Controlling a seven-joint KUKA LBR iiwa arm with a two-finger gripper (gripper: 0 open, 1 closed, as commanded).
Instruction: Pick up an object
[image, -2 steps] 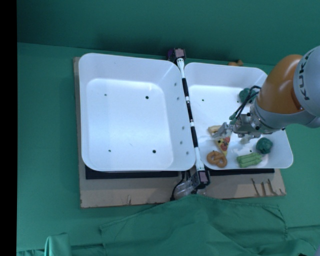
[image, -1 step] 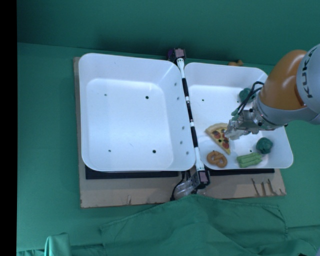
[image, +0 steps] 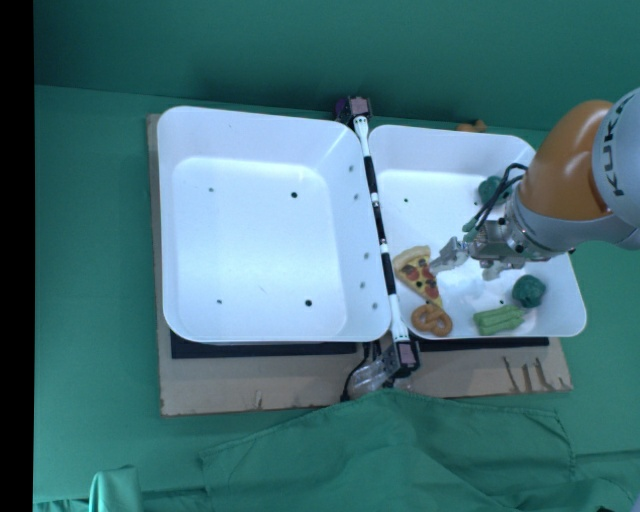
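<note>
From the camera above the bench, the arm (image: 585, 170) reaches in from the right over the right bin (image: 430, 160), and the gripper (image: 447, 255) hangs just beside the pizza slice (image: 417, 273), pointing toward it. Whether it is released or clenched cannot be told from here; nothing shows gripped in it.

The likely step is closing in on the pizza slice. To do it well, the gripper should centre over the slice, come straight down and squeeze across its narrow width, keeping clear of the pretzel (image: 432, 320) just below it.

The slice is a flat yellow wedge with red spots, lying near the bin's left wall, so it offers little height to grip.
</note>
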